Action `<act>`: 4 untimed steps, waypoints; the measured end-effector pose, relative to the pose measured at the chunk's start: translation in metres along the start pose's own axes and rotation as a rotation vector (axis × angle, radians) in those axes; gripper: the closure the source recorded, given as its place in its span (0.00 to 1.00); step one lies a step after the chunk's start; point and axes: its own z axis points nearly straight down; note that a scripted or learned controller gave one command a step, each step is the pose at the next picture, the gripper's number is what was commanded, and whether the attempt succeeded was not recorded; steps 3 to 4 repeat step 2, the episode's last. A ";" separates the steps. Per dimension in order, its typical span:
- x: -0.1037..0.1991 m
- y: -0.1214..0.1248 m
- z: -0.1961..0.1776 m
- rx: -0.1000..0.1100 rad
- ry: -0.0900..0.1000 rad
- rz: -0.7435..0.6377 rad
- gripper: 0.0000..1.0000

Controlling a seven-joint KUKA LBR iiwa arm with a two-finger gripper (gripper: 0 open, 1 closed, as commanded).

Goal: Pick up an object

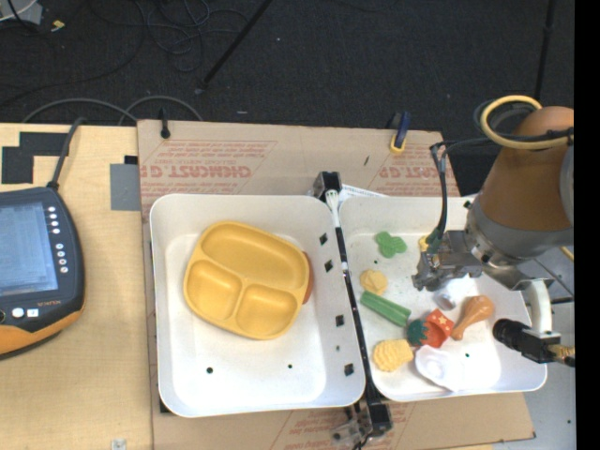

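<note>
The gripper [433, 272] hovers low over the right bin [506, 378] where small toys crowd together; I cannot tell its state.

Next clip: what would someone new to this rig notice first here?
Probably the yellow divided plate, which takes up much of the left bin. Next, the grey and orange arm reaching in from the right, its hand low over the right bin, where small toy foods lie scattered: a green stick, a yellow corn piece and a red piece.
</note>
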 end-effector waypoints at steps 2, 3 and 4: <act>0.092 -0.013 -0.088 0.005 -0.002 0.005 1.00; 0.092 -0.013 -0.088 0.005 -0.002 0.005 1.00; 0.092 -0.013 -0.088 0.005 -0.002 0.005 1.00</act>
